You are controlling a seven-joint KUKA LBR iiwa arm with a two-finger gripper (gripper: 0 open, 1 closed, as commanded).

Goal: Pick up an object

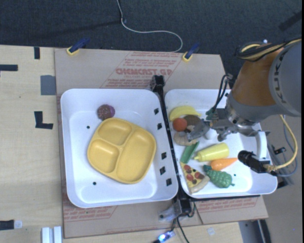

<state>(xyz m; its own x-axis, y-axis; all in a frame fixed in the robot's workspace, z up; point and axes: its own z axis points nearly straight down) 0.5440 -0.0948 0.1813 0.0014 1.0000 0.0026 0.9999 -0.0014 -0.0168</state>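
The right bin (253, 186) holds several toy foods: a yellow banana (183, 111), a red tomato (180, 124), a tan round piece (183, 138), a green cucumber (189, 152), a yellow corn cob (213, 152), an orange carrot (224, 163), a pizza slice (194, 177) and a green leafy piece (219, 178). My gripper (211, 132) hangs low over the upper middle of this bin, just above the corn cob and right of the tomato. Its two grey fingers (198, 131) stand apart, open, with nothing visibly between them.
The left bin (71, 135) carries a yellow divided plate (121, 150) and a small dark purple item (106, 111) at its upper left. The arm's grey and orange body (258, 85) covers the right bin's upper right corner. A black cable fitting (251, 161) sits by the carrot.
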